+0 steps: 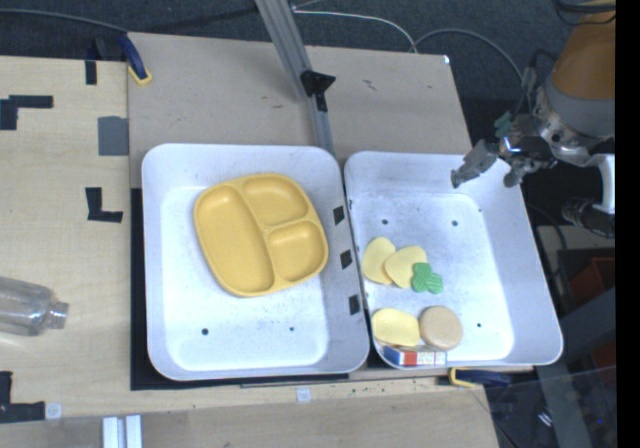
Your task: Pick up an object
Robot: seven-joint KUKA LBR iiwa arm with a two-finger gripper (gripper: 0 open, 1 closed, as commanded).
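Camera view first, and we have two shallow white bins side by side on the bench. In the left white bin (170,336) lies a yellow plastic divided plate (261,233), its long axis running from upper left to lower right, its single long compartment along the left edge and two smaller ones to the right.

Over in the right white bin (500,236), the small things cluster toward the lower left: two pale yellow flat chip-like pieces (394,264) overlapping, a little green toy piece (428,280) touching their right side, and below them a yellow rounded slab (396,326) just beside a tan round biscuit-like piece (441,327). A red, white and blue strip (412,358) peeks from under that pair, mostly hidden.

Now the two-finger gripper (484,164): it hangs above the right bin's upper right corner, well apart from the cluster, and we see nothing between its fingers. It looks dark and blurred; whether it is spread or clenched, we cannot tell.

At the left edge, a clear plastic bottle (30,307) lies on its side, cut off.
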